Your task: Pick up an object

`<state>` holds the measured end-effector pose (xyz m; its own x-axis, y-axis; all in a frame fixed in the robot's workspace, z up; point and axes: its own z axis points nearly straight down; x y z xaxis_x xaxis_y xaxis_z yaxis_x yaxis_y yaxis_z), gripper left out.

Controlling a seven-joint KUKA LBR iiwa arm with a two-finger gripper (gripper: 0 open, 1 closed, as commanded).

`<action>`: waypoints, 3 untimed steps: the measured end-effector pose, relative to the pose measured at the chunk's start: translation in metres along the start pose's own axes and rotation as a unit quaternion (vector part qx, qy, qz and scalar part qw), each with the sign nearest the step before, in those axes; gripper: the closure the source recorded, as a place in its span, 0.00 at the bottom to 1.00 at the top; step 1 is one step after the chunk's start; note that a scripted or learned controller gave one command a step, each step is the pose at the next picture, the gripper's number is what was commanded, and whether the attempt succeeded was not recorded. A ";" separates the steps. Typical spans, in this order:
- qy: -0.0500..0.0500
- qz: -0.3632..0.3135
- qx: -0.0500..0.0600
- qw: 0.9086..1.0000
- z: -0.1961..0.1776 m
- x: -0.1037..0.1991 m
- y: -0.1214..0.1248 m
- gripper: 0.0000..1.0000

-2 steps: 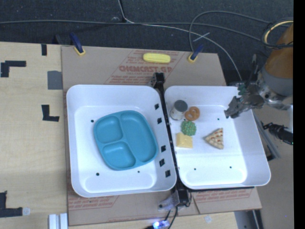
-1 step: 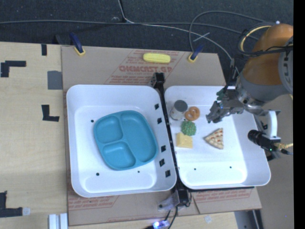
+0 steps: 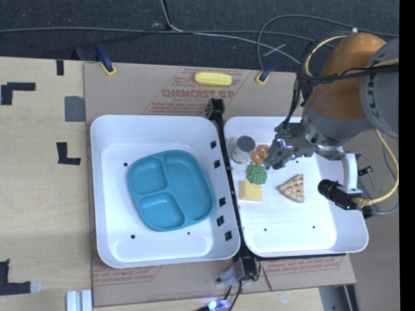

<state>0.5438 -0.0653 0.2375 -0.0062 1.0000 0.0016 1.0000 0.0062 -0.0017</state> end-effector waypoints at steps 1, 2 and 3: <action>0.000 0.000 0.000 1.000 0.012 0.051 -0.003 1.00; 0.000 0.000 0.000 1.000 0.004 0.102 -0.016 1.00; -0.001 0.000 0.001 1.000 0.013 0.157 -0.016 1.00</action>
<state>0.5271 0.0914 0.2252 -0.0068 1.0000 0.0003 1.0000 0.0068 -0.0028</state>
